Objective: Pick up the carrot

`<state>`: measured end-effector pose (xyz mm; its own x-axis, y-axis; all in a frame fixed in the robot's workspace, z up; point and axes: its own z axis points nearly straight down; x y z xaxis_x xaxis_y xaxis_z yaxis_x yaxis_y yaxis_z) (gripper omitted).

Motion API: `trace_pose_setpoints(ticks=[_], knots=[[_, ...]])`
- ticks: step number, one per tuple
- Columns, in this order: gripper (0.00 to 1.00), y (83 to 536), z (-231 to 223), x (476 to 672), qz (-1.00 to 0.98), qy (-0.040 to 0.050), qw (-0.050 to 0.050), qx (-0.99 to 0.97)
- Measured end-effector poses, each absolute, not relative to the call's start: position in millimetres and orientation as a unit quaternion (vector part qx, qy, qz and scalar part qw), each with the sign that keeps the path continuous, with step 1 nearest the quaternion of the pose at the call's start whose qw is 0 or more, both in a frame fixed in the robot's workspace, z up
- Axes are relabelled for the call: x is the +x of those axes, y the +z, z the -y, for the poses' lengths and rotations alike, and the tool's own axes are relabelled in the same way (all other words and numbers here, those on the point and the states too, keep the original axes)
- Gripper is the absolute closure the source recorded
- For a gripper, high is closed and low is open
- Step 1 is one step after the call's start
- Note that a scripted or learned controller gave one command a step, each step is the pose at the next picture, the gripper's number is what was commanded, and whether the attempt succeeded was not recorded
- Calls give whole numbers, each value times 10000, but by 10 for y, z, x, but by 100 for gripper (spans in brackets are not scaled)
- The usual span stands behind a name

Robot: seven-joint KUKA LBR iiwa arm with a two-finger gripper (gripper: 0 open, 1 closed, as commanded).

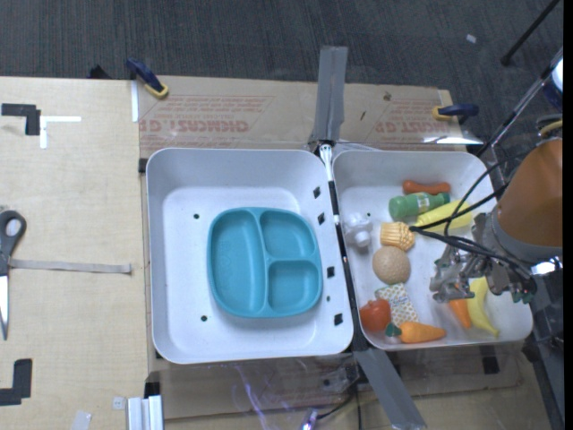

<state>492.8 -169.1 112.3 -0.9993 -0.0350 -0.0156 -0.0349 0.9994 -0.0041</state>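
Camera view, from above the bench, shows the gripper (pixel 450 280) low inside the right bin (pixel 358 179), toward its four o'clock side, with the arm's orange band (pixel 537 195) above it at the frame's three o'clock. Whether the gripper is spread or closed cannot be told, since cables and metal parts blur together there, and nothing can be seen held. Two orange pieces could be the carrot. One carrot (pixel 421 332) lies flat along the bin's six o'clock wall, beside a red tomato (pixel 376 313) and a checkered packet (pixel 398 305). A smaller orange piece (pixel 460 313), possibly another carrot, sits just beneath the gripper at its six o'clock, touching a banana (pixel 483 310). To do this step well, I judge the arm should centre over one orange body, turn so the closing line crosses its narrow width, and descend straight, avoiding the banana. The carrot along the wall lies at roughly seven o'clock from the gripper, near but apart from it. A blue divided plate (pixel 266 262) sits in the left bin (pixel 161 240).
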Motion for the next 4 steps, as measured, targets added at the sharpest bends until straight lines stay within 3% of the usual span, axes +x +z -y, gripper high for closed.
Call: trace_pose_setpoints(ticks=[1,2,3,4], knots=[[0,1123,1690,4928,-9998,-18,78,-174],[100,1221,1693,4954,-9998,-30,108,-182],[0,1221,1692,4954,-9998,-28,105,-184],[0,927,1877,4951,-9995,-1,22,323]])
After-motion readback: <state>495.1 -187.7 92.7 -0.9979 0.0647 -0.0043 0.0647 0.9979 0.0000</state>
